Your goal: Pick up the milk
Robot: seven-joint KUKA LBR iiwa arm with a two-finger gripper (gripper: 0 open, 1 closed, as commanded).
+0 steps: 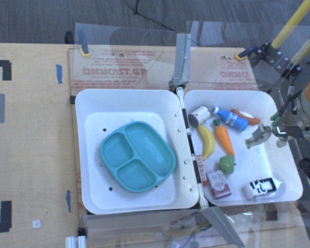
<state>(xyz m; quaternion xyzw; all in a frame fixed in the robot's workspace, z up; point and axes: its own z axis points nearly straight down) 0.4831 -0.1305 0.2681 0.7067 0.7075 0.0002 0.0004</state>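
The milk (261, 187) is a small white carton with black markings. It lies on its side in the near right corner of the right bin (287, 138). My gripper (257, 137) hovers over the right half of that bin, farther back than the milk and apart from it. Its fingers stand open with nothing between them. The arm comes in from the right edge.
The right bin also holds a white cup (199, 115), a blue bottle (230, 119), a sausage (247, 119), a banana (207, 141), a carrot (225, 139), a green pepper (227, 164) and a red box (217, 184). A teal divided plate (138, 156) lies in the left bin.
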